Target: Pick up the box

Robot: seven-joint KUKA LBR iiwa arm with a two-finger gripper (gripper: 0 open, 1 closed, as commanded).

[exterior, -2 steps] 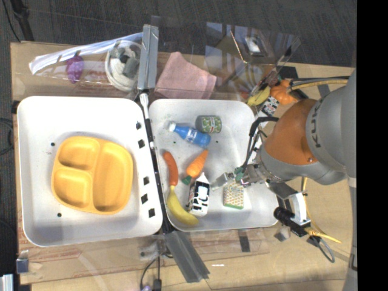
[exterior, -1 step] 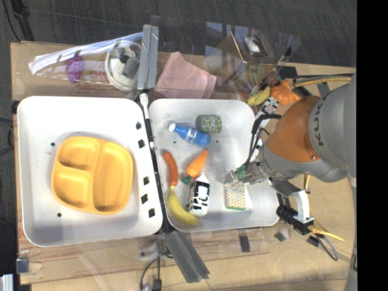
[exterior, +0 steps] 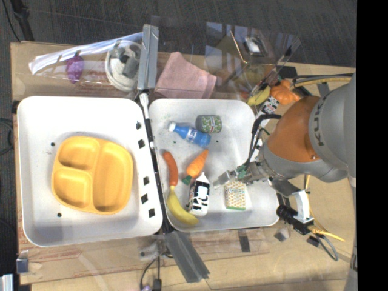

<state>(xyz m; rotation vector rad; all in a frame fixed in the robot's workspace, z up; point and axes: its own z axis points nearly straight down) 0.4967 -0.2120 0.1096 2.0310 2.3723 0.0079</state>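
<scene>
Hovering low over the right bin (exterior: 159,111), the gripper (exterior: 241,176) sits just above the box (exterior: 235,196), a small pale patterned carton lying flat near the bin's front edge; whether it is spread or pressed together, I can't tell. Left of the box stands a black-and-white carton (exterior: 199,195), beside a banana (exterior: 179,209). A yellow tray (exterior: 92,173) rests in the left bin (exterior: 36,114).

Yellow tray (exterior: 92,173), blue bottle (exterior: 190,134), orange carrot (exterior: 196,163), green-patterned box (exterior: 236,196), white bins (exterior: 36,120).
</scene>
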